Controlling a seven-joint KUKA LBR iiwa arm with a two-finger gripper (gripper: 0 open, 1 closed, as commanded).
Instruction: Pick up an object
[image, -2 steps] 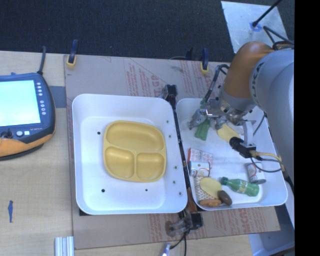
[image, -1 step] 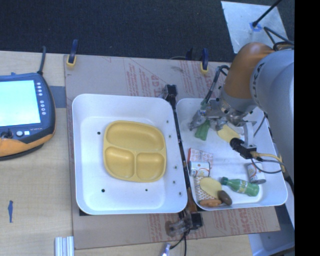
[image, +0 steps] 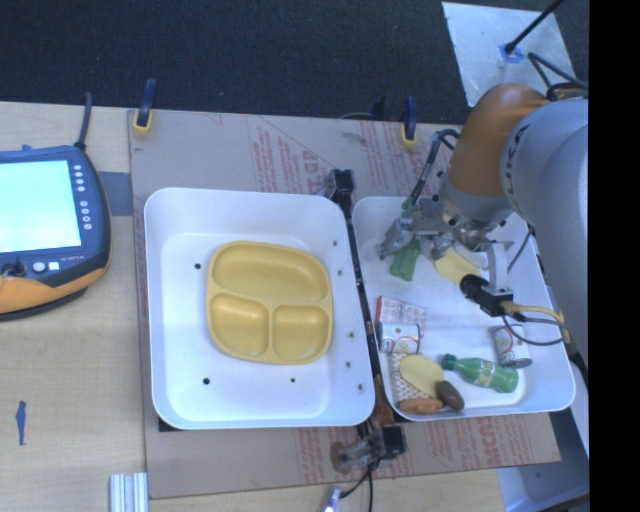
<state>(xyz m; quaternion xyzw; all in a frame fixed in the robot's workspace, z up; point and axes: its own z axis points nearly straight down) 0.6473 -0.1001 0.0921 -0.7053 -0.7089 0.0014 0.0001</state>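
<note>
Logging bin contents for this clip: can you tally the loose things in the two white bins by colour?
Yellow: 3, the divided tray in the left bin, a block and a round piece in the right bin
Green: 2, a bottle and a piece under the end effector
Red-and-white: 1, a packet
Silver: 1, a can
Brown: 1, a lump
Total: 8

- 2 white bins (image: 160, 300), side by side
- 1 yellow divided tray (image: 268, 300), with 3 compartments
- 1 green bottle (image: 482, 372)
- 1 small can (image: 509, 347)
- 1 handheld screen unit (image: 45, 225)
- 2 blue clamps (image: 146, 105) at the board's far edge
</note>
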